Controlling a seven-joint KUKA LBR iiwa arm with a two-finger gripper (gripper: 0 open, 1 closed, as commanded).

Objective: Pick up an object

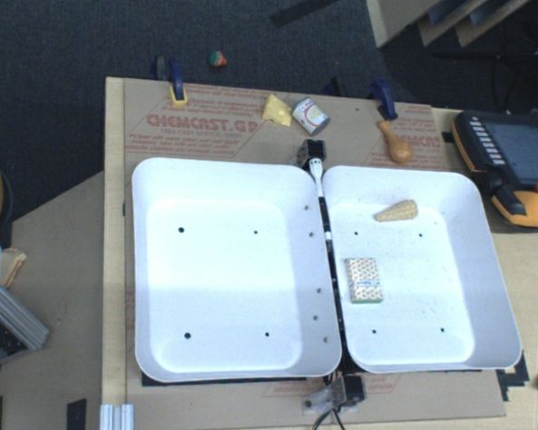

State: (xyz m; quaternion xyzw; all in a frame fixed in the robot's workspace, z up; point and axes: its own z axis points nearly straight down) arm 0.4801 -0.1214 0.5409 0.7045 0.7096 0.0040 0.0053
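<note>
Two objects lie in the right bin (pixel 484 268). A tan cone-shaped piece (pixel 396 211) rests near the bin's back, its tip pointing left. A small patterned box (pixel 364 280) with a green edge lies flat by the bin's left wall, close to the divide between the bins.
The left bin (pixel 147 275) stands beside the right one. On the cardboard behind the bins lie a yellow wedge (pixel 277 111), a small white box (pixel 310 116) and a brown wooden piece (pixel 396 145). Blue clamps (pixel 176 78) hold the board. A teach pendant (pixel 513 156) sits at right.
</note>
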